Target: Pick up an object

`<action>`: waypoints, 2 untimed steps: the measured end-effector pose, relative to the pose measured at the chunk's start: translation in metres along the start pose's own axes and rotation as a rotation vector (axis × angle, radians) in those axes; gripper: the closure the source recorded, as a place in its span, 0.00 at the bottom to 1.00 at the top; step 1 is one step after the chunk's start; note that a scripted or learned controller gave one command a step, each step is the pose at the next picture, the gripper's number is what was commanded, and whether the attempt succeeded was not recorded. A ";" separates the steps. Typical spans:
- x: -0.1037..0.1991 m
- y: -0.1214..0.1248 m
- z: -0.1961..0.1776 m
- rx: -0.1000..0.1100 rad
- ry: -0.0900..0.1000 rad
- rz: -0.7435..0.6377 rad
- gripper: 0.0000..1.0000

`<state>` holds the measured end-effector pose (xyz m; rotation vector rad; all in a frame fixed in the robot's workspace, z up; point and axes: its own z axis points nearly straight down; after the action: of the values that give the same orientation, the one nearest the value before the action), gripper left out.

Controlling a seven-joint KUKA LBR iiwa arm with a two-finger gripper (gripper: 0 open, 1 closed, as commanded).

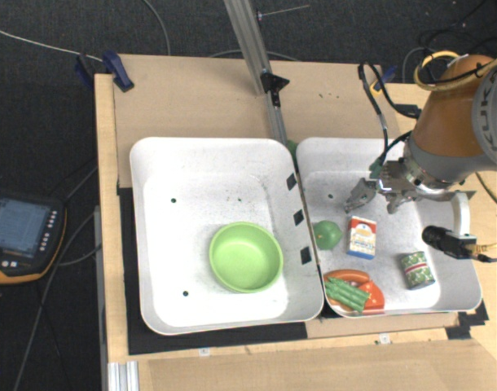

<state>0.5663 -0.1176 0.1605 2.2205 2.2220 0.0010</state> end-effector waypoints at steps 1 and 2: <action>0.009 -0.002 0.046 0.000 0.000 0.001 0.00; 0.010 -0.002 0.038 0.000 0.000 0.000 1.00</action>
<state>0.5647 -0.1078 0.1226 2.2209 2.2213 0.0013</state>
